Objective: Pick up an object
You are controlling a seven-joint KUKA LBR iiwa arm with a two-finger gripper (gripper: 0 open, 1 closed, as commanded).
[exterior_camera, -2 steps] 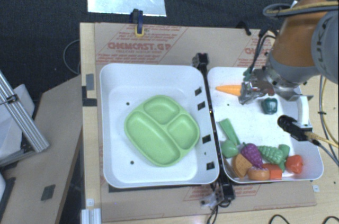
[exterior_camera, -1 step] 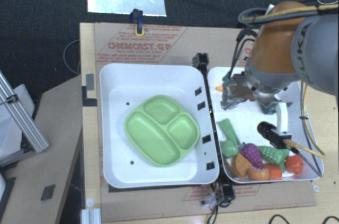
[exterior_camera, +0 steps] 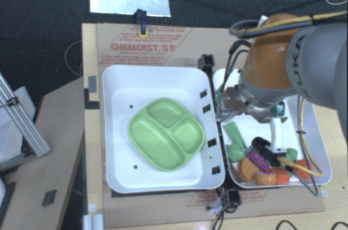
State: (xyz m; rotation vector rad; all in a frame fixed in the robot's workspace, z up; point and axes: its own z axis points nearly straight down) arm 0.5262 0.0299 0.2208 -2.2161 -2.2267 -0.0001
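Toy food (exterior_camera: 261, 165) lay heaped at the near end of the right bin (exterior_camera: 322, 154): a green piece by the bin's left wall, an orange rounded piece and a purple one beside it, a dark piece above those, more orange and red bits toward the right. And there was the arm (exterior_camera: 304, 68), reaching in from the right, its grey body and orange band (exterior_camera: 272, 55) hanging over the far half of that same bin. The wrist pointed down and to the left, the gripper (exterior_camera: 231, 105) sat low near the divider between the two bins, just above the green piece. The arm's own bulk covered the fingers, so I could not tell if they were apart or together. Over in the left bin (exterior_camera: 125, 87), a green divided plate (exterior_camera: 166, 134) lay flat near the middle.
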